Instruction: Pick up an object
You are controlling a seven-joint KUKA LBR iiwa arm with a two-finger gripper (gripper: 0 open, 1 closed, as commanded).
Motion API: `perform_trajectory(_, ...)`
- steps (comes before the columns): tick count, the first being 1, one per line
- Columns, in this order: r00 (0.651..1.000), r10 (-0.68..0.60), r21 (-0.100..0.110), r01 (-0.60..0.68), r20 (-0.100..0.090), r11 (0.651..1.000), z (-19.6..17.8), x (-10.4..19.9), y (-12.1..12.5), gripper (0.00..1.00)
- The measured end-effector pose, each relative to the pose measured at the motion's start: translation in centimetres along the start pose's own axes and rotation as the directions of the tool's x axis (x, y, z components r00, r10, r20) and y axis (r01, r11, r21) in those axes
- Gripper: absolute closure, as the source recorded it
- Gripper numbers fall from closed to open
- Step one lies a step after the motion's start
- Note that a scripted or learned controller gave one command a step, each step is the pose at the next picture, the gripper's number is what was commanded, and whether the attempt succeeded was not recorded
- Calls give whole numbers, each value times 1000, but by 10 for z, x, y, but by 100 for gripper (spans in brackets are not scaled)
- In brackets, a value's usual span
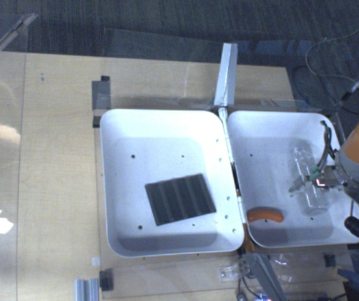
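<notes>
The orange sausage-shaped object (265, 216) lies at the near-left corner of the right bin (273, 125), its long axis running left to right along the near wall. The gripper (309, 184) hangs farther back and to the right, over the bin floor, apart from it; how it is set cannot be told. A dark ribbed slab (180, 198) lies in the left bin (160, 123)
</notes>
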State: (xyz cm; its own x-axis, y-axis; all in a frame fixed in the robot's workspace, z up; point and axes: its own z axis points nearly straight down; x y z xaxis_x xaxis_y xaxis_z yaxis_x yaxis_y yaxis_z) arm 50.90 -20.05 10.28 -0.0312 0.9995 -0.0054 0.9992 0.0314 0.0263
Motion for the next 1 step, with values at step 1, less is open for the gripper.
perform_trajectory(1,999,39,21,-39,-3,999,-65,59,5,100)
